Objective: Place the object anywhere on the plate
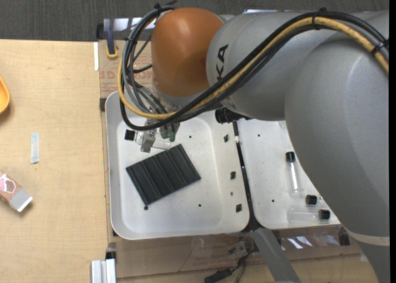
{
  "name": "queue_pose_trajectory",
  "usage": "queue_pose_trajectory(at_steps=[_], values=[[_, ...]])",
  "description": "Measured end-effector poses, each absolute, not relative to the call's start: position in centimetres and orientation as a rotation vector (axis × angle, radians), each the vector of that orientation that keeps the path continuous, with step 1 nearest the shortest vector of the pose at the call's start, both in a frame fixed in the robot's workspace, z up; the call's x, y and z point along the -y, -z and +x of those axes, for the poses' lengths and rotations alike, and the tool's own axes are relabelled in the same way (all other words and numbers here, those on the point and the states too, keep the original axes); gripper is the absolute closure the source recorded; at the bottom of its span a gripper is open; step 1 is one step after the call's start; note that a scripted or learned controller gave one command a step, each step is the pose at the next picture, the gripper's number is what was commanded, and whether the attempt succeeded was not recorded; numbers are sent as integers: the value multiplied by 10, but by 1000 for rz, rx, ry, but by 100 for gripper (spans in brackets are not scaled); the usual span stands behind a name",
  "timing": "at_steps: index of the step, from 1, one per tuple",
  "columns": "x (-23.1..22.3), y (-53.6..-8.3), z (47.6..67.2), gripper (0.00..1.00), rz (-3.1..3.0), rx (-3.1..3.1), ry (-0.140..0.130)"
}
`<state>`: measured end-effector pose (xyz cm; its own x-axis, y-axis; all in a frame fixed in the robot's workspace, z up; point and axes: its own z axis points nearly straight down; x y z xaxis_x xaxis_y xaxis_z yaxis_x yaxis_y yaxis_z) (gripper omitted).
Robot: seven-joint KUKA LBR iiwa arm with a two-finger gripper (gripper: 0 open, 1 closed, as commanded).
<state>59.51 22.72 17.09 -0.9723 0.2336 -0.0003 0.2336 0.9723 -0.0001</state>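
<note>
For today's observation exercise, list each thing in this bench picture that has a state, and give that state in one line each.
Dark ribbed plate: lying flat in the left bin, turned at a slant, nothing on it.
Clear tube with black caps: lying on its side in the right bin.
Gripper: low over the left bin, just above the plate's upper edge; fingers too hidden to judge.
Left bin: flat on the bench.

Letters "KA" show on the grey arm [291, 71].
</note>
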Motion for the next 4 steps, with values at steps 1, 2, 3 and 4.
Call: queue_pose_trajectory(at_steps=[1, 2, 3, 4], values=[[-228, -240, 587, 100, 206, -3132, 0], [-227, -157, 588, 100, 435, -3111, 1], [-227, -225, 576, 100, 290, -3126, 0], [-228, -205, 569, 100, -295, -3127, 0]])
